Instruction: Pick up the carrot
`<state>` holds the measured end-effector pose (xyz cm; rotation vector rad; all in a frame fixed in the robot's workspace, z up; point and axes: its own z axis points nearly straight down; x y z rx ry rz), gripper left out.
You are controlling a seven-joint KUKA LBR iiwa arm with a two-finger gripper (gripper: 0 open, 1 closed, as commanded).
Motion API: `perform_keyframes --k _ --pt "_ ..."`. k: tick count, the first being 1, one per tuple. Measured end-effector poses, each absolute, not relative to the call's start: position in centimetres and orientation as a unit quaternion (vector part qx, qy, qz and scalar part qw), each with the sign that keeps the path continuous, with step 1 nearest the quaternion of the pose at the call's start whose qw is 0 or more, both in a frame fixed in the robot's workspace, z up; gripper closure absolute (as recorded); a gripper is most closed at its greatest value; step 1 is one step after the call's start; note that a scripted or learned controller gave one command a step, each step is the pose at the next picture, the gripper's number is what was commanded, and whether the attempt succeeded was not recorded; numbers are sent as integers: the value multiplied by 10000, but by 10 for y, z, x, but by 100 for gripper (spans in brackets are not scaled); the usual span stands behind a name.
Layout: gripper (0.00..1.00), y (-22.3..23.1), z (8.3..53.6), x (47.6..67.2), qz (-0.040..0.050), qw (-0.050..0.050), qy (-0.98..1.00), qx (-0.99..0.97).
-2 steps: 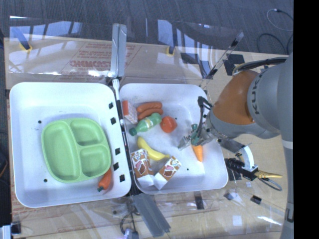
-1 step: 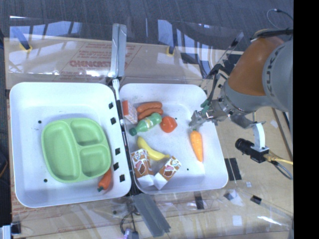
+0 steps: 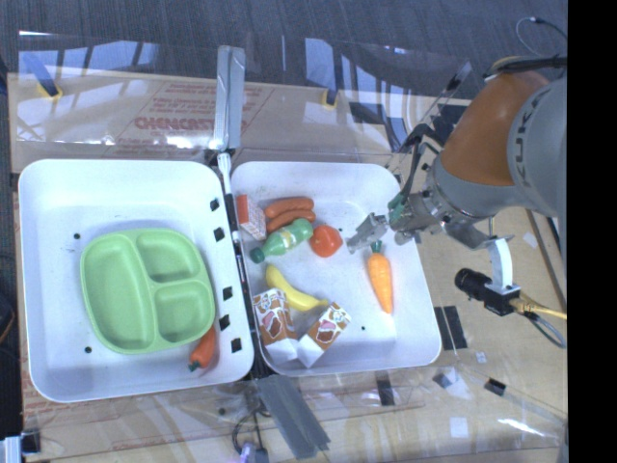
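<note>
Two bins: the right bin (image 3: 410,340) holds one carrot (image 3: 381,280), one banana (image 3: 291,291), one tomato (image 3: 326,241); the released gripper (image 3: 383,230) hovers just beyond the carrot

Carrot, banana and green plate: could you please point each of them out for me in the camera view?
carrot (image 3: 381,280): camera view, middle of its orange body.
banana (image 3: 292,293): camera view, middle of its yellow curve.
green plate (image 3: 96,283): camera view, its left rim.
</note>
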<state>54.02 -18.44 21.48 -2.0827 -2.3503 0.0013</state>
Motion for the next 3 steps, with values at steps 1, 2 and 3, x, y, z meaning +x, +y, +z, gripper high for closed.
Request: perform_keyframes --k 1,2,3 --pt "0 -202 106 527 -53 2 -7439 -6683" --pt "0 -150 148 476 3 18 -7802 -6255" --pt "0 -207 105 485 -83 -47 -7924 -6099"
